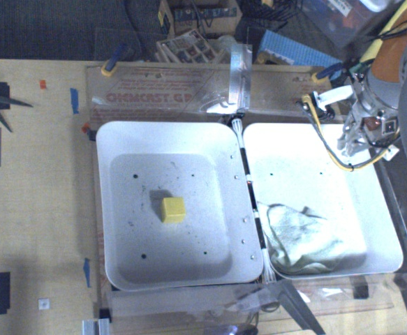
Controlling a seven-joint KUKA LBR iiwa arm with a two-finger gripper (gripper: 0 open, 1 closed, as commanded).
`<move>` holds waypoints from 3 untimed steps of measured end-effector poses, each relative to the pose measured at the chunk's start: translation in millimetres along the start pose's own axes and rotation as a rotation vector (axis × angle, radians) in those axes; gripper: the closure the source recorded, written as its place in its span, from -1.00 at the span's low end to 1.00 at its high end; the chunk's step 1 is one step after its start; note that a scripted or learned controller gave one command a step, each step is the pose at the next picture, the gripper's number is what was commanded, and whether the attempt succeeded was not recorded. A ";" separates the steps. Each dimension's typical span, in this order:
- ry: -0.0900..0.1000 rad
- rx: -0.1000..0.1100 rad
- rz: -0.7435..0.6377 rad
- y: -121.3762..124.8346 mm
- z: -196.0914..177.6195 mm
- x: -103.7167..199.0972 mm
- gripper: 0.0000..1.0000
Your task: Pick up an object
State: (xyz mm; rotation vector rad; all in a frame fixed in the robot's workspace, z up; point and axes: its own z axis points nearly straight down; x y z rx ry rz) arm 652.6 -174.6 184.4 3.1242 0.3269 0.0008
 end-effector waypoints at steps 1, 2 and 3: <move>-0.003 0.003 0.006 -3.9 6.4 -2.7 1.00; -0.002 0.004 -0.290 -21.7 -9.9 -8.5 1.00; 0.000 0.000 -0.046 17.8 13.0 -7.8 1.00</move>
